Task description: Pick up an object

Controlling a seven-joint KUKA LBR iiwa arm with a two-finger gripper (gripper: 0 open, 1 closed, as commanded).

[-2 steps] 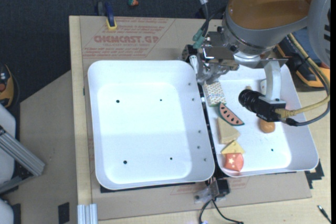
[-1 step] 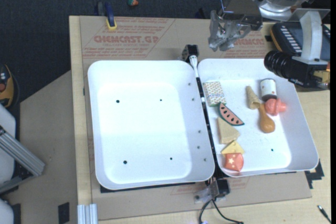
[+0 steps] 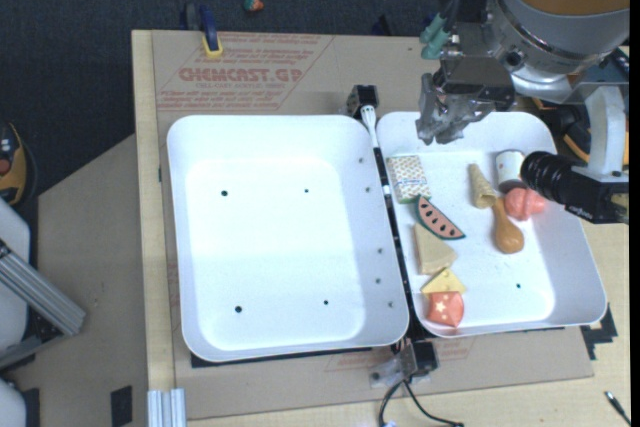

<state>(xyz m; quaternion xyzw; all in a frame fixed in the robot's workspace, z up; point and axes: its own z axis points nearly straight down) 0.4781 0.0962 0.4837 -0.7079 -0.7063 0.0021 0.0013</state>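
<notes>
- The gripper (image 3: 437, 130) hangs over the right bin (image 3: 560, 305), near its back edge; whether it grips anything, I cannot tell.
- The watermelon slice (image 3: 440, 219) lies in that bin beside a patterned block (image 3: 408, 177).

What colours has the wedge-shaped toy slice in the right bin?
The watermelon slice is red with dark seeds and a green rind, seen in the camera view.

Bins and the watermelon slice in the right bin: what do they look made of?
Bins: likely thin moulded plastic, white and slightly glossy; rounded corners, raised rims and soft highlights suggest it. Watermelon slice: looks like toy food, plastic or painted wood, too small to tell; flat red face with dark seed spots and a green rind edge, matte.
</notes>
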